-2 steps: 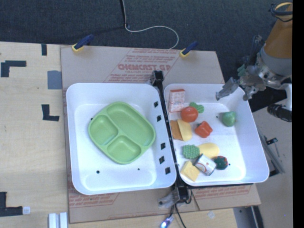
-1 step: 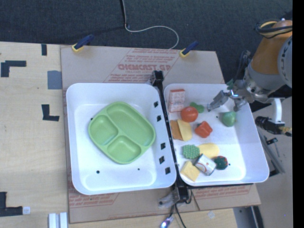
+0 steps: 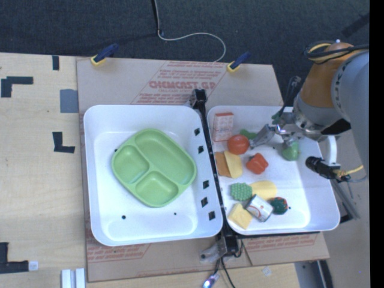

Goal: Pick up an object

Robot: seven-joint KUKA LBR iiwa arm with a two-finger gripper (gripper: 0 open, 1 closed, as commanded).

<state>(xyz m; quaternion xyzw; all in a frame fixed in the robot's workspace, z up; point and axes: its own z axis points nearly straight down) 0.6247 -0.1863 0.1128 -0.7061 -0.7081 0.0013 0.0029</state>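
Over the right bin (image 3: 321,218) — end effector (image 3: 261,138) beside the tomato (image 3: 237,144).

Your grey KUKA arm (image 3: 354,89) comes in from the right, its orange band (image 3: 318,80) sitting just above the wrist. You see the wrist bent down and leftward, so the dark metal two-finger gripper (image 3: 264,138) points left. A black cable (image 3: 324,167) with a connector hangs below the wrist.

Small toy foods (image 3: 257,164) lie scattered across the right bin (image 3: 318,212).
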